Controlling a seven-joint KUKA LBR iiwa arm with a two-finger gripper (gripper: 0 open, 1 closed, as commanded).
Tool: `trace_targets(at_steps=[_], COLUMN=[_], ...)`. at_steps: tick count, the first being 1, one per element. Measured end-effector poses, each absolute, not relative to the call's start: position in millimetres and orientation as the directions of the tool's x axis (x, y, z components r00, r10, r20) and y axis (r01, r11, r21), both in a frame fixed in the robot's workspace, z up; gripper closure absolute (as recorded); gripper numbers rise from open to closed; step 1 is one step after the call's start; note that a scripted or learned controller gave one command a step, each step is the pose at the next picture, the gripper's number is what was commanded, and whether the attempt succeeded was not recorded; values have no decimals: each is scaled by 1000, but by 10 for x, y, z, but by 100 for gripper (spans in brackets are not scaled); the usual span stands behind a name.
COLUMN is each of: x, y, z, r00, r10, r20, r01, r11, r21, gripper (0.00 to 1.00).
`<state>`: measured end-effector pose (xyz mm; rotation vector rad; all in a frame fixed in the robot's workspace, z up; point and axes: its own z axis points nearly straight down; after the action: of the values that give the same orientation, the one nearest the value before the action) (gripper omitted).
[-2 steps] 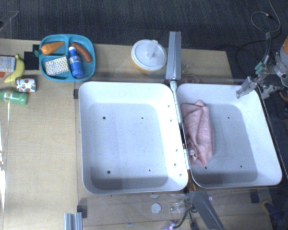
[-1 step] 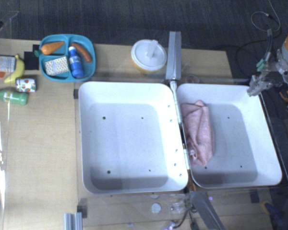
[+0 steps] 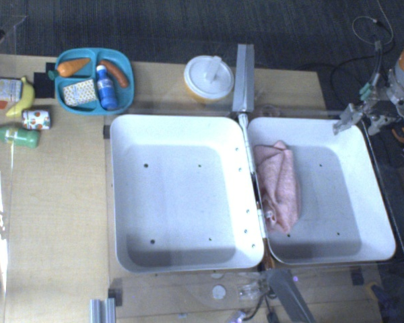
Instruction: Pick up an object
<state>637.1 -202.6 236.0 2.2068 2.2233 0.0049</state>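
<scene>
A crumpled pink cloth (image 3: 278,186) lies in the right bin (image 3: 363,200), against its left wall. The left bin (image 3: 178,190) holds nothing I can see. My gripper (image 3: 348,118) hangs over the right bin's far right corner, well away from the cloth, with the arm (image 3: 400,79) coming in from the right edge. Nothing shows in the gripper.
On the bench at the far left stand a teal divided plate (image 3: 123,79) with toy food, a banana (image 3: 23,97), a small can (image 3: 36,119) and a green bottle (image 3: 15,136). A white lidded tub (image 3: 209,77) sits behind the bins beside a metal post (image 3: 243,79).
</scene>
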Motion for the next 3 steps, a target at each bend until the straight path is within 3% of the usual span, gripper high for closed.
trace_targets(at_steps=[1,2,3], x=[6694,6383,5824], y=[-1410,-1037,-1033], z=[1070,897,906], r00=[-198,-356,-384], r10=[980,935,923], r20=[0,-5,-6], r01=[980,935,923], r11=[198,356,384], r21=[2,11,13], gripper=[0,0,0])
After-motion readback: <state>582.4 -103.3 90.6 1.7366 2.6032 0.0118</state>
